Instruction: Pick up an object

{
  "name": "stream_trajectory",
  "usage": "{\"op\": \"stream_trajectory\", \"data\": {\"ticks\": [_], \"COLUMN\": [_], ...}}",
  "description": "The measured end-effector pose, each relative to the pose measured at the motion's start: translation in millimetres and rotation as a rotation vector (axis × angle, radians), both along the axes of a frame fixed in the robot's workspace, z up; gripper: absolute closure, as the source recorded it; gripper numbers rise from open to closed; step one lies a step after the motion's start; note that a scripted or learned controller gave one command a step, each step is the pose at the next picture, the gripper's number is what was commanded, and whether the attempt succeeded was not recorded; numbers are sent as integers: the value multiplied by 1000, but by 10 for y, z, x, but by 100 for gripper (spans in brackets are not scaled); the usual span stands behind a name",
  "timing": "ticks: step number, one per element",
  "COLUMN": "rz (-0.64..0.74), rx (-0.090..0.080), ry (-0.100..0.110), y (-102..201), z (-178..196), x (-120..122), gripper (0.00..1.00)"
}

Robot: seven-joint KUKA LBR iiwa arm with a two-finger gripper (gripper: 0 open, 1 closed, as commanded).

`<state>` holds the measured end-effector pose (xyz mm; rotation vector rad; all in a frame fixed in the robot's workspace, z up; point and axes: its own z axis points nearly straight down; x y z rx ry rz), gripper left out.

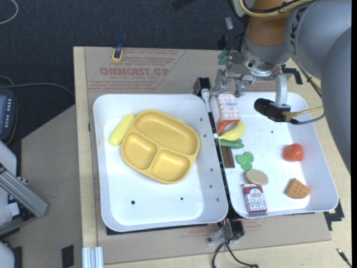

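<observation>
We see the gripper (230, 88) low over the far end of the right-hand white bin (318, 128), just beside the wall it shares with the other bin. Whether it stands wide or narrow we cannot tell from this angle, and we see nothing held in it.

Just below it lies a small white and pink carton (227, 106), its print too small to read; we cannot tell if the gripper touches it. Down the same wall from the carton we see:

- a red-orange toy vegetable (222, 127) touching a yellow toy banana (236, 131)
- a dark green toy pod (232, 143)
- a brown bar (227, 157) lying along the wall
- a green leafy toy piece (244, 160)
- a tan oval slice (256, 177)
- a small red and white box (254, 198) near the front rim

Well apart from these, toward the right side of the bin, lie a red toy tomato (293, 152) and an orange waffle-patterned wedge (297, 188). Any of these could be the object to pick; all rest on the bin floor.

The left-hand white bin (167, 211) holds a yellow plastic tray with three compartments (160, 145), lying at a slant. A yellow toy corn cob (121, 129) lies against its upper left rim.

Both bins sit on a brown paper-covered board (139, 71). It carries red lettering that we read as "CHEMCAST GP". A blue and yellow clamp (118, 49) grips the board's far edge.
</observation>
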<state>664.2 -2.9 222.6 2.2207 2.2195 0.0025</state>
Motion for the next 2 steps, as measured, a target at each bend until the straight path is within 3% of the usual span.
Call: {"op": "stream_trajectory", "data": {"ticks": [2], "rz": [3], "rx": [0], "ry": [-1], "y": [162], "z": [109], "x": [27], "gripper": [100]}}
